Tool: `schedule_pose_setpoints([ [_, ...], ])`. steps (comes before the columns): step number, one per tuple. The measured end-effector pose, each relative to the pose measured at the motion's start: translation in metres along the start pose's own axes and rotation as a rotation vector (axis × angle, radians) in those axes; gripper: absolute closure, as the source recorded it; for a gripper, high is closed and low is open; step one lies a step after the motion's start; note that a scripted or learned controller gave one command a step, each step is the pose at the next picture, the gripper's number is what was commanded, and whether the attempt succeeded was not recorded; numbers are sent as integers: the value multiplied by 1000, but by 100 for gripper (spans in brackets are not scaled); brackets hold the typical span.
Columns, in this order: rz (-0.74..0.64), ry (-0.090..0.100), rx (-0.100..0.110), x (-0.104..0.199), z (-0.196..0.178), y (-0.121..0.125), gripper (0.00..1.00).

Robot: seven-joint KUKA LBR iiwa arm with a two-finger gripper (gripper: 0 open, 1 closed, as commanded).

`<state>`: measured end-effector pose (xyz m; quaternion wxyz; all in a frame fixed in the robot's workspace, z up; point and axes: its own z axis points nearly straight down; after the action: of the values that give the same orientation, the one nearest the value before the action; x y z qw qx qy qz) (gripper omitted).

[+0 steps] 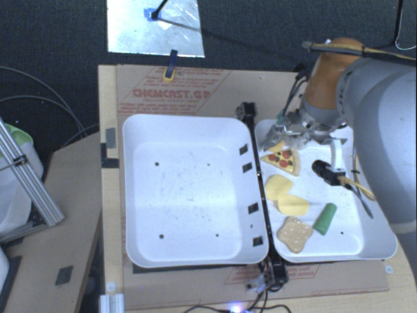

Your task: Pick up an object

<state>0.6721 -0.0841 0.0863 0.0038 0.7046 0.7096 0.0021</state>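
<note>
Camera view showed the metal two-finger gripper [281,135] just above the triangular toy pizza slice [283,158]; its opening could not be told.

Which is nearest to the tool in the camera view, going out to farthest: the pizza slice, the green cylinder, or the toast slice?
Measured from the tool at the right bin's far left corner:
1. Pizza slice, just below the tool.
2. Green cylinder, nearer the front, right of centre.
3. Toast slice, at the bin's front edge; only slightly farther than the cylinder.

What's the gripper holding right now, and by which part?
Cannot be told: the gripper hangs low over the toy pizza slice in the right white bin, no grasp visible.
</note>
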Motion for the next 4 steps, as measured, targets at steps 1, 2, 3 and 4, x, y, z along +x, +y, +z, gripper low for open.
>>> schedule_pose_setpoints([
  [1, 3, 2, 5, 1, 1, -3, 0],
  [2, -3, 4, -5, 74, -107, 1, 0],
  [3, -1, 2, 1, 70, -111, -1, 100],
  [4, 11, 3, 16, 41, -98, -97, 100],
])
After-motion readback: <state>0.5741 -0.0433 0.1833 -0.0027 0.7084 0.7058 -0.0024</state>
